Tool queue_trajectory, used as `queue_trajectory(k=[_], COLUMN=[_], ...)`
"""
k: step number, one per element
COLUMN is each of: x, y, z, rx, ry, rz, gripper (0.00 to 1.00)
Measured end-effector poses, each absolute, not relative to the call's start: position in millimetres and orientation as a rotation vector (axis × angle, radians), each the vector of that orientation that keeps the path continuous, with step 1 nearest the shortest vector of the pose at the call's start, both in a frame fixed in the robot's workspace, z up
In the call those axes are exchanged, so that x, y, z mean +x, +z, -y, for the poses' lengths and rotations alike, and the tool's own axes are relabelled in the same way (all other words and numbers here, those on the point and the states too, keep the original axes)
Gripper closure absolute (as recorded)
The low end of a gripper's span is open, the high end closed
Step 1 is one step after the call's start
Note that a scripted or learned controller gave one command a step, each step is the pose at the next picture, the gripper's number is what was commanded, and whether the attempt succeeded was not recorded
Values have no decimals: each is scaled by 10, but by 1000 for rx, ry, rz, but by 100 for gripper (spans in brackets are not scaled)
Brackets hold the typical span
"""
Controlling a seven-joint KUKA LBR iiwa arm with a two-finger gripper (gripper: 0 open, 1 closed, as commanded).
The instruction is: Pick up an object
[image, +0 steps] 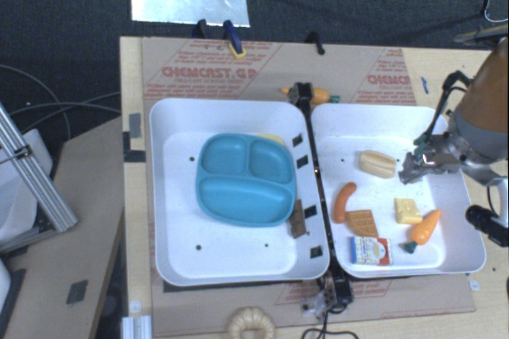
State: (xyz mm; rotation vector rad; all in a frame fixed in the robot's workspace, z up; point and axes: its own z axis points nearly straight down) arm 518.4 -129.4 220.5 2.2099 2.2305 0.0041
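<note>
The right bin holds a tan bread roll, an orange sausage, a brown cracker, a yellow cheese block, an orange carrot and a small white carton. My gripper hangs over the right part of this bin, just right of the bread roll and above the cheese block. Nothing shows between its fingers.
The left bin holds a blue divided plate, with a small brown piece at its right edge. A black divider with clips runs between the bins. A yellow item lies behind the bins.
</note>
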Motion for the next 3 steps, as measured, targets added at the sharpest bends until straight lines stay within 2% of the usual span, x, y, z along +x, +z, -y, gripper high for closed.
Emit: queue_trajectory(k=[2, 3], x=[5740, 5829], y=[2342, 2135], z=[316, -37], rx=[2212, 2213], ry=[5, 1], rz=[-2228, -2230], gripper=[100, 100])
